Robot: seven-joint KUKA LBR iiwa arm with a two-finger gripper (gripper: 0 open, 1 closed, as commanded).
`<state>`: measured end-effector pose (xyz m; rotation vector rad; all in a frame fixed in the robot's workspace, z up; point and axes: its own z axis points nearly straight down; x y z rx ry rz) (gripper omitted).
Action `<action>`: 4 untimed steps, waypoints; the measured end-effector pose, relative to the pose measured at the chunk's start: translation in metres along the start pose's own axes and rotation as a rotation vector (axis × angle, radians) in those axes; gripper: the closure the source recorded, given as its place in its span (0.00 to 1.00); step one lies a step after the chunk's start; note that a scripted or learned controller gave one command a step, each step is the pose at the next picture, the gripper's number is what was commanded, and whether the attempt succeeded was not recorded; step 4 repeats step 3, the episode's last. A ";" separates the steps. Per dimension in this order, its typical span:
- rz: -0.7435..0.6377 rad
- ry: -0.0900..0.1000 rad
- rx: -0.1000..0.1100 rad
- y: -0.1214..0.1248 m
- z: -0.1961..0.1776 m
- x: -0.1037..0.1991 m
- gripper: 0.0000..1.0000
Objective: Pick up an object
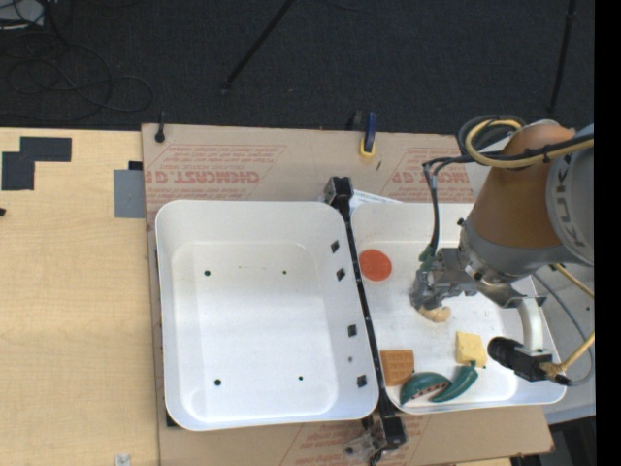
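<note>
My gripper (pixel 430 293) is low in the right bin (pixel 408 229), near its middle. A small beige lump (pixel 436 312) lies right under its tip, touching or nearly touching it. A round orange disc (pixel 375 265) sits to the left of the gripper. Toward the bin's front lie a yellow block (pixel 471 348), an orange-brown square (pixel 397 364) and a green curved thing (pixel 441 386).
The left bin (pixel 184 260) stands beside the right one, with a black divider strip (pixel 351 299) between them. The arm's grey body and orange band (pixel 514 202) hang over the right bin's far right side. A wooden bench top (pixel 68 309) extends to the left.
</note>
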<state>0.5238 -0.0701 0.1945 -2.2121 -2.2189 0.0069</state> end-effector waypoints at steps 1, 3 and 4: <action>0.006 -0.003 -0.007 -0.026 0.112 -0.011 1.00; 0.003 -0.002 -0.005 0.009 0.107 -0.023 1.00; 0.003 -0.002 -0.005 0.009 0.107 -0.023 1.00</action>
